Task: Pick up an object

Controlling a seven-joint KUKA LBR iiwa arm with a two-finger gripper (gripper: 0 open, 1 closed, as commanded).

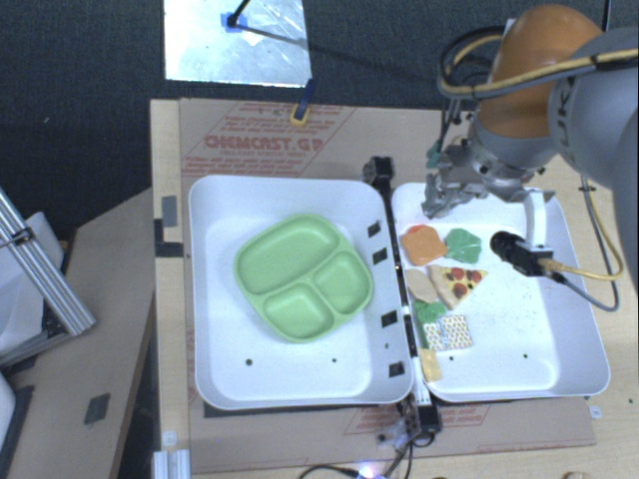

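We see the gripper (440, 204) low over the far corner of the right bin (559, 362), on the side nearest the left bin (215, 208). Its tip is small and dark against the wrist housing, so we cannot tell whether it is released or clenched, nor whether it touches the bin floor. The grey arm (589, 108) and its orange band (529, 63) cover the far rim of the right bin and run out of the picture on the right. The loose things lie in the right bin, along the side by the divider. An orange piece (422, 244) sits just in front of the gripper, with a green leafy piece (462, 243) beside it, close or touching. Nearer us lies a pizza slice (455, 282), then a small green lump (429, 312) too blurred to name, a speckled square card (450, 333), and a yellowish strip (429, 365) hard against the divider, its shape unclear. The left bin bears a pale green divided plate (305, 277). Beyond the bins, cardboard (265, 138) with red print is partly covered by them.
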